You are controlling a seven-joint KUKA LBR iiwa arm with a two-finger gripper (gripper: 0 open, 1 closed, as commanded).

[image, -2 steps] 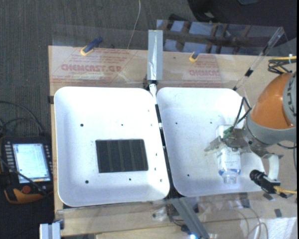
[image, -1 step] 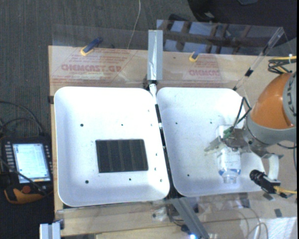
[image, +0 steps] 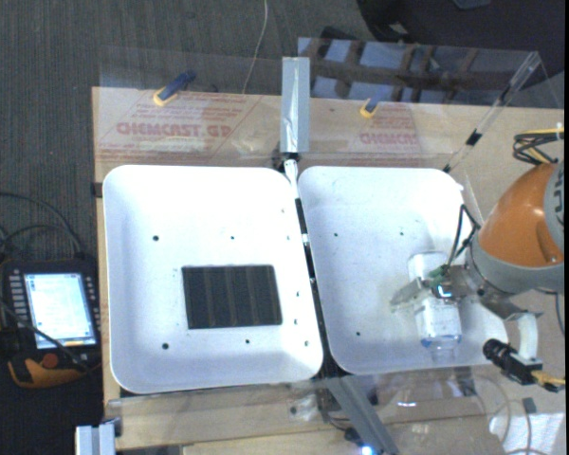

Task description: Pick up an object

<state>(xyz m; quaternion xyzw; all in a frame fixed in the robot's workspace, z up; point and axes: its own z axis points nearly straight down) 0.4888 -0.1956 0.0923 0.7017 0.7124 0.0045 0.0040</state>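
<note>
A: Where the right bin [image: 360, 254] nears its right wall, what lies there?

B: A clear bottle [image: 440, 325], lying on the bin floor close to the front right corner. It is see-through and hard to read; a pale, crumpled bit sits just to its left.

A: And the tool [image: 438, 287]?

B: It sits right over the bottle's upper end, at the end of the grey arm [image: 512, 287] with its orange band [image: 523, 221]. The arm comes in from the right, over the bin's right wall.

A: Is the tool wide, narrow, or gripping the bottle?

B: I cannot tell. That part is small and blurred, and it blends with the clear plastic under it. Whether it touches the bottle is also unclear.

A: What about the other bin?

B: The left bin [image: 152, 207] touches the right one along the middle. A dark ribbed mat [image: 231, 296] lies flat on its floor, toward the front, well apart from the bottle.

A: Around the bins?

B: Both rest on a tabletop [image: 171, 126]. Two yellow clamps [image: 174, 87] grip its far edge. A tablet [image: 55, 308] with a lit screen lies on the floor to the left.
</note>
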